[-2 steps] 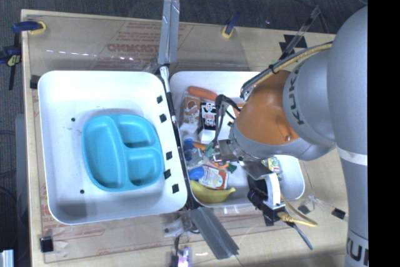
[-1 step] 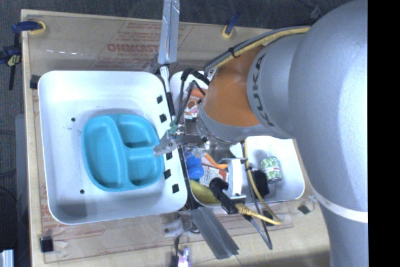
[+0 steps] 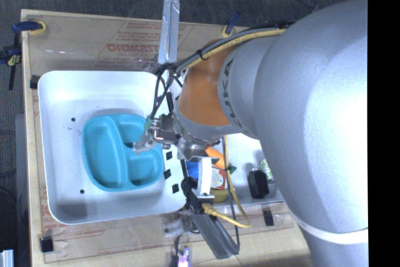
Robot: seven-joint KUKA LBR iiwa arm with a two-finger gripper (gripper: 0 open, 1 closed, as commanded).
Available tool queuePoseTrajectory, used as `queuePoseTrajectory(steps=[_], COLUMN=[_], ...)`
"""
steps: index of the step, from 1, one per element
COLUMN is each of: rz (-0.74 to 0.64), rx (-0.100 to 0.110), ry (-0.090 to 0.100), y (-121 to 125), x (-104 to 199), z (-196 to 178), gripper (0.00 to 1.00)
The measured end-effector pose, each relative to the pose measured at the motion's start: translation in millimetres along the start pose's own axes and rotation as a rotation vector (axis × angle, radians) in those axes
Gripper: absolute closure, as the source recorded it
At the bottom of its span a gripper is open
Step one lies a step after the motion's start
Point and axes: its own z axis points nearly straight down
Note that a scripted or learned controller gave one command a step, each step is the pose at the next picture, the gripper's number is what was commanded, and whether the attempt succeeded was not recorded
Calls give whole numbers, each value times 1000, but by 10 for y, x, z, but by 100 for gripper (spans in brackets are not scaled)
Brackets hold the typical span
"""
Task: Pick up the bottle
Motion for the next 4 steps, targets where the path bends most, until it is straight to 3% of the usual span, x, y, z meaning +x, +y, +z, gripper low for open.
queuePoseTrajectory(steps=[1, 2, 3, 4], rz=[-61, 229, 229, 343], rx=[2, 5, 5, 3], ry=[-1, -1, -1, 0], y=[631, -30, -30, 641], x=[43, 63, 64, -311], z=[3, 10, 10, -77], gripper=[0, 0, 0, 0])
